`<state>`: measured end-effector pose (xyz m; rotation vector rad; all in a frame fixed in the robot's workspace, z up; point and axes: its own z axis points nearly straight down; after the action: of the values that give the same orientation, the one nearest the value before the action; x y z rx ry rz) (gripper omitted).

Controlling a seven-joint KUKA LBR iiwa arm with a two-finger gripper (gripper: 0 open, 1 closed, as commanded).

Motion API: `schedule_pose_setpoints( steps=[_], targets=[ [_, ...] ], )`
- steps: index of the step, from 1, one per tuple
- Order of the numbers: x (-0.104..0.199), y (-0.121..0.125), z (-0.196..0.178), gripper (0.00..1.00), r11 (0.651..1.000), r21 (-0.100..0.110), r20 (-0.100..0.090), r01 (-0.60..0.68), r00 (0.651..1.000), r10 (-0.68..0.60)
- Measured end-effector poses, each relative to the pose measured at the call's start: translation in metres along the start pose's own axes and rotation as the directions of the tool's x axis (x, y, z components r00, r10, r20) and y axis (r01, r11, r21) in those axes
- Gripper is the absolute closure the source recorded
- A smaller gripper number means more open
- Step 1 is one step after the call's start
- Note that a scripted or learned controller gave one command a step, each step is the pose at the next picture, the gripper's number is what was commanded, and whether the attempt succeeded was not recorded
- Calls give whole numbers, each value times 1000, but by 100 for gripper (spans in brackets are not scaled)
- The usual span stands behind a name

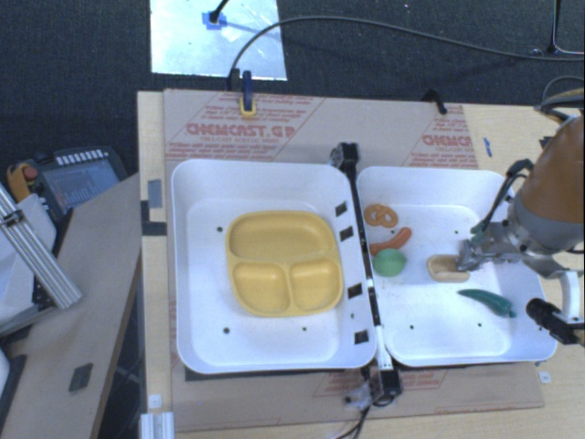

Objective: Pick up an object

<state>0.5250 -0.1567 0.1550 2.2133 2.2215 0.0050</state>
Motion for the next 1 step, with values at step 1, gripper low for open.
schedule_pose_setpoints(
  steps=[1],
  targets=[
    [-2, -3, -45, 100, 1000, -1, 0, 0, 1000, 0]
  ],
)
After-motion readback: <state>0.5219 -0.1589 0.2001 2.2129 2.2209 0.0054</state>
